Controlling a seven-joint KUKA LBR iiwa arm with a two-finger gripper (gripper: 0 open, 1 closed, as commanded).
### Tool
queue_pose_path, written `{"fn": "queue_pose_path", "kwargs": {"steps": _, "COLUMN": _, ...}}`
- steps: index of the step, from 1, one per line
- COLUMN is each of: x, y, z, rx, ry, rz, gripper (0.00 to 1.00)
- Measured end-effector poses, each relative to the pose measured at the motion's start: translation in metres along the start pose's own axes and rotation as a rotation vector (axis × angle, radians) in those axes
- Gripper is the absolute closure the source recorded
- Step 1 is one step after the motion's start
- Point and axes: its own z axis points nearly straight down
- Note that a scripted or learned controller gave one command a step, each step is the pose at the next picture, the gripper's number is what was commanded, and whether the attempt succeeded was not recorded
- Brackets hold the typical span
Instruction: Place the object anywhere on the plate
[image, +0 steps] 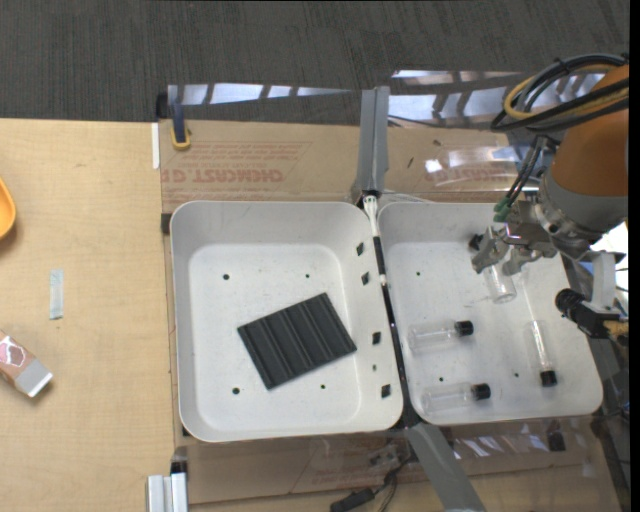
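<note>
A dark grey ribbed plate lies flat and slightly turned in the middle of the left bin. My gripper hangs over the upper middle of the right bin, far to the right of the plate. A clear plastic vial sticks down from between its fingers, and its upper end is hidden by them. The gripper is shut on this vial.
Three more clear vials with black caps lie in the right bin: one at centre left, one near the front, one at the right. A raised divider separates the bins. Small items lie on the bench at far left.
</note>
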Motion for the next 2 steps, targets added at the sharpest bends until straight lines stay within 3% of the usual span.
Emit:
{"fn": "queue_pose_path", "kwargs": {"steps": 1, "x": 0.065, "y": 0.092, "z": 0.034, "rx": 0.002, "ry": -0.001, "rz": 0.072, "gripper": 1.0}}
{"fn": "queue_pose_path", "kwargs": {"steps": 2, "x": 0.142, "y": 0.086, "z": 0.003, "rx": 0.0, "ry": -0.001, "rz": 0.019, "gripper": 1.0}}
